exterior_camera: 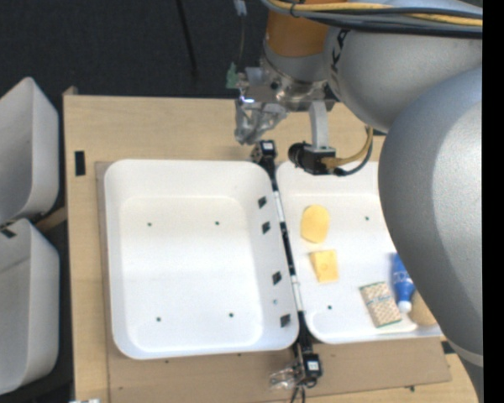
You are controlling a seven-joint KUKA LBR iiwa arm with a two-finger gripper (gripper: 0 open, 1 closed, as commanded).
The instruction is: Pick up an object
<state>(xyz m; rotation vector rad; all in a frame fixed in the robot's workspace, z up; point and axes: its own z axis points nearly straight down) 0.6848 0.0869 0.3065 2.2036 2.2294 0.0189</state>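
Gripper (pixel 254 128) hangs high over the far edge of the bench (pixel 151 112), just above the top end of the seam between the two bins, and we cannot tell how it stands because it reads as a blurred grey tangle of metal under the wrist. We see nothing held beneath it. Above it sits the orange band (pixel 307 11), with yellow and black cables running across, and the arm (pixel 428 158) sweeps in from the right as a large grey mass that covers the right side of the right bin (pixel 353 330). In that bin we find four things, all well apart from the gripper: a yellow round piece (pixel 315 223) near the left wall, a yellow square piece (pixel 324 265) just below it, a patterned sponge (pixel 380 303) toward the near edge, and a blue and white tube (pixel 401 284) just beside the sponge, its upper end hidden by the arm. We see the left bin (pixel 185 338) as bare white with a few small dark dots on its floor. Black clips (pixel 279 250) line the seam where the bins meet. At the left edge of the view we see two white rounded shapes (pixel 17 225), beside the bench.
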